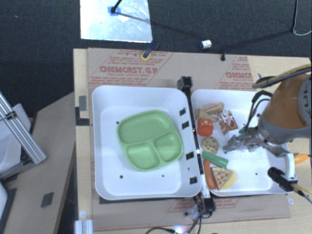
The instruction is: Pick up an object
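Lying nearest in the right bin (253,182) are a pizza slice (223,178) and a carrot (209,173), with a green piece (214,158) just above them. Beyond these, a cookie (209,144), a tomato (205,126), a red-and-white packet (227,121) and a sandwich piece (210,110) are seen. The gripper (231,144) is held low over the bin's middle, just right of the cookie; whether the jaws are open or closed cannot be told, and nothing is seen held. In the left bin (105,130) a green divided tray (148,139) is found. Both bins are carried on the cardboard-covered tabletop (131,67).
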Controlling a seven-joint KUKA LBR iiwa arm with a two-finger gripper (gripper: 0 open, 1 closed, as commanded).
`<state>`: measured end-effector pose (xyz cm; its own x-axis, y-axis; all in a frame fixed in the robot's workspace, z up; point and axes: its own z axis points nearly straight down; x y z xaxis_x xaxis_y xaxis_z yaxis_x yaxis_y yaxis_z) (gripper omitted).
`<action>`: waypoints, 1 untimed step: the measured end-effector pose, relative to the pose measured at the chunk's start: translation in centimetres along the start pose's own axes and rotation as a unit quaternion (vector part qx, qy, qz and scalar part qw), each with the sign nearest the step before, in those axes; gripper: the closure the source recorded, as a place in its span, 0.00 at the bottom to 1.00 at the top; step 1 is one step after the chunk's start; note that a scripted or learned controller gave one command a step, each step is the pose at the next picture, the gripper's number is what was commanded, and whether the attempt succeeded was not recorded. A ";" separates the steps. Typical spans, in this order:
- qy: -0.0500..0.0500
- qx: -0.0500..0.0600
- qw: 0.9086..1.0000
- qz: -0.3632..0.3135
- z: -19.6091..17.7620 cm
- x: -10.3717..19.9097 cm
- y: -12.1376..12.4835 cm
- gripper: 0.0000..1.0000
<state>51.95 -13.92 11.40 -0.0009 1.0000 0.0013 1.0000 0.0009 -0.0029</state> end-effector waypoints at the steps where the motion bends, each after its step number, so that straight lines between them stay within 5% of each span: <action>1: 0.000 -0.001 1.000 0.000 3.1 0.0 0.0 0.00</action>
<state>51.98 -13.88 8.32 -0.0010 1.0000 0.0008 1.0000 0.0010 -0.0011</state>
